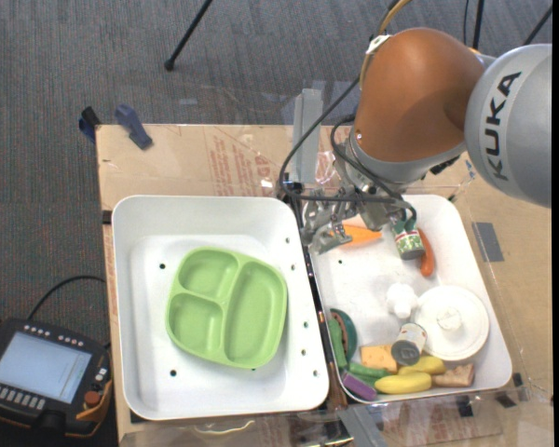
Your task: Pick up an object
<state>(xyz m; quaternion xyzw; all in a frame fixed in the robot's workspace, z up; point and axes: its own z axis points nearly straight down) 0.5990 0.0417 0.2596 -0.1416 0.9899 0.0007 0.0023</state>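
The arm (447, 110) reached in from three o'clock, its orange dome hanging over the top of the right bin (475, 240). The left bin (135, 222) held a green divided plate (228, 307), lying flat near its middle. In the right bin, a white lid (452, 321) sat toward four o'clock, with a banana (405, 381) at the bottom edge. The gripper (331, 231) hung at the bin's eleven o'clock corner; whether it was released or clenched could not be told. A carrot (365, 236) lay just beside it, at three o'clock from it. A small bottle (409, 242) stood farther that way, touching a sausage (427, 255).
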